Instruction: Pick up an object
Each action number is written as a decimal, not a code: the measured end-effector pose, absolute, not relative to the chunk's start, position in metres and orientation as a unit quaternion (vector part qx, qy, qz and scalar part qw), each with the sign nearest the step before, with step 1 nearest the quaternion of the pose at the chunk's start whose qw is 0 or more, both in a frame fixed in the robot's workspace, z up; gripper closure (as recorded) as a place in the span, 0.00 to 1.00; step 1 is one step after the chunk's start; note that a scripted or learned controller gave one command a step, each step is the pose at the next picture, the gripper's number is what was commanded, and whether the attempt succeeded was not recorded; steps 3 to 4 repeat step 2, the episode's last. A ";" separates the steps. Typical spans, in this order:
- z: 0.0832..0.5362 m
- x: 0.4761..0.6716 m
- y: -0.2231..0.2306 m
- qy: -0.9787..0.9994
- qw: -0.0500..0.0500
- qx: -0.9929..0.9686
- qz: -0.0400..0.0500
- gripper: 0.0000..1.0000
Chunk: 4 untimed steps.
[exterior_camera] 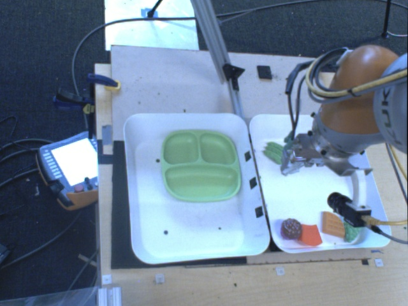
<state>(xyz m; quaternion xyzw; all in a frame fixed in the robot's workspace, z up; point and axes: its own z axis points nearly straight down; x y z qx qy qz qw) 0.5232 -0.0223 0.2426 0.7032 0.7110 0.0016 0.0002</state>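
Observation:
My gripper (pixel 290 163) hangs over the upper left part of the right bin (pixel 299 199). A green bean-like object (pixel 274 150) lies just left of the fingertips, close to them or touching, but it is not between them. Along the bin's front edge lie a dark round berry-like piece (pixel 291 228), an orange-red piece (pixel 311 235), an orange waffle-like piece (pixel 332 224) and a green piece (pixel 352 233) partly behind a black fitting.
A green divided plate (pixel 201 166) sits in the left bin (pixel 191 234). A slanted metal pole (pixel 217 37) crosses the back of the bench. Cables and a black fitting (pixel 344 208) hang off the arm over the right bin. A pendant (pixel 70 167) lies on the floor at left.

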 end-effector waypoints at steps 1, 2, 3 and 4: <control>0.228 0.518 0.033 0.711 -0.001 0.703 0.001 1.00; 0.217 0.509 0.083 0.711 -0.001 0.704 0.001 1.00; 0.217 0.509 0.083 0.711 -0.001 0.704 0.001 1.00; 0.217 0.509 0.083 0.711 -0.001 0.704 0.001 1.00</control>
